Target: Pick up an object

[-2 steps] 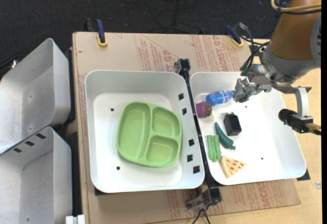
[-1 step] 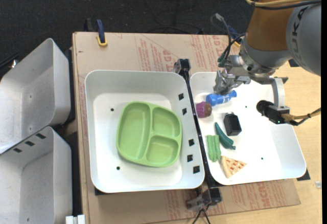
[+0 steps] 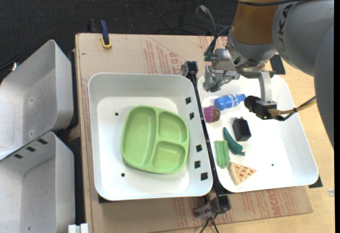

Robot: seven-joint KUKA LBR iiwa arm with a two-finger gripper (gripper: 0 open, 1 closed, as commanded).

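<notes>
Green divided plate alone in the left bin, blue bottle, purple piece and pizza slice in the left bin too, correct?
Not quite. The camera view shows the blue bottle, purple piece and pizza slice in the right bin. The green divided plate is alone in the left bin.

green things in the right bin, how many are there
2: a dark green curved piece near the bin's middle, and a lighter green pod-like piece just left of it, above the pizza slice. The arm covers the bin's top edge, so more may be hidden.
</notes>
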